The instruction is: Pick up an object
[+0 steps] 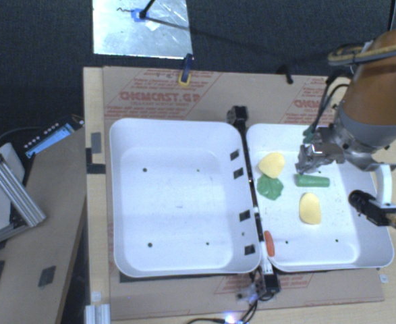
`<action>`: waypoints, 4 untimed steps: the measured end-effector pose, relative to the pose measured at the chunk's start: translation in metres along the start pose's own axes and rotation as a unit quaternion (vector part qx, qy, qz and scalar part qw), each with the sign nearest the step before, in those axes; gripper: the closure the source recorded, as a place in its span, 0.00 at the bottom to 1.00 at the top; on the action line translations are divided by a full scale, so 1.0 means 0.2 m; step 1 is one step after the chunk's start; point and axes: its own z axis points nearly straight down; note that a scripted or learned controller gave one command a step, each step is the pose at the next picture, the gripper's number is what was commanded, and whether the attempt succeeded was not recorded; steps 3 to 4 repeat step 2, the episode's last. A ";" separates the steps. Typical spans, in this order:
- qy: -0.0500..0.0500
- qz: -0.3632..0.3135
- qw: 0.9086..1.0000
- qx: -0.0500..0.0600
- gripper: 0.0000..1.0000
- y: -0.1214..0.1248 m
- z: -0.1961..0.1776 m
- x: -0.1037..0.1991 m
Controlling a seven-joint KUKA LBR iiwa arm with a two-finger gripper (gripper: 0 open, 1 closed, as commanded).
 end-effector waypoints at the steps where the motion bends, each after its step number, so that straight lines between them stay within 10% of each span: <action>1: -0.002 0.000 1.000 -0.002 1.00 0.09 -0.18 -0.54; 2: 0.003 -0.003 1.000 0.005 1.00 -0.21 0.20 -0.57; 4: 0.003 -0.003 1.000 0.005 1.00 -0.21 0.20 -0.57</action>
